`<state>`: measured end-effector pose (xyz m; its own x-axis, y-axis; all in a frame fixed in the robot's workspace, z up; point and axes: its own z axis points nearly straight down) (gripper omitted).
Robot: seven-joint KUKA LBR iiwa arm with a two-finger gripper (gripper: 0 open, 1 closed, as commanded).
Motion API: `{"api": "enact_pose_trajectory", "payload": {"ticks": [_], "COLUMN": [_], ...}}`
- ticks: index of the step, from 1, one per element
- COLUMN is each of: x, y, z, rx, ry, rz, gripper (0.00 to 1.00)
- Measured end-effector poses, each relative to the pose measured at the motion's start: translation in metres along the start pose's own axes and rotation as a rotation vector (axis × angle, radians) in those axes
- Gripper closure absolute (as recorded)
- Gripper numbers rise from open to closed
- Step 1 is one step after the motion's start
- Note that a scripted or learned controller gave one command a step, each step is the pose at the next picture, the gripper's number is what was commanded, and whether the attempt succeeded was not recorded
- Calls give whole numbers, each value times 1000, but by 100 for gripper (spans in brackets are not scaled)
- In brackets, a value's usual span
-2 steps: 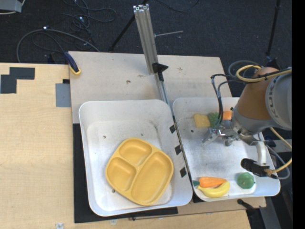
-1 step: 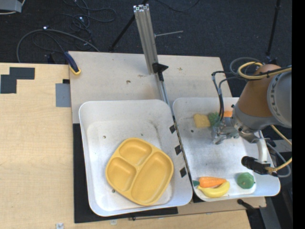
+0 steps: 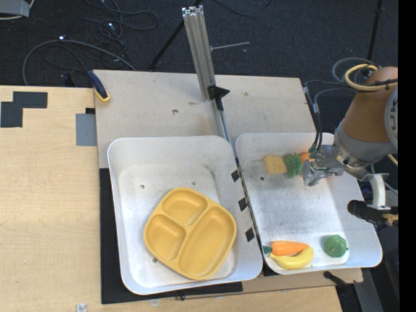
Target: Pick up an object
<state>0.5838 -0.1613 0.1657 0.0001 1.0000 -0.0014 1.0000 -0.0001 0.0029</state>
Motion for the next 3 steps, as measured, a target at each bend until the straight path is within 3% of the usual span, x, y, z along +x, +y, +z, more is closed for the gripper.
{"api": "enact_pose_trajectory", "payload": {"ticks": [2, 3], "x": [0, 49], "y": [0, 12], "z": [-111, -97], "rx": [-1, 6], "ry": [0, 3], "rz": [-2, -4], "gripper": [100, 100]}}
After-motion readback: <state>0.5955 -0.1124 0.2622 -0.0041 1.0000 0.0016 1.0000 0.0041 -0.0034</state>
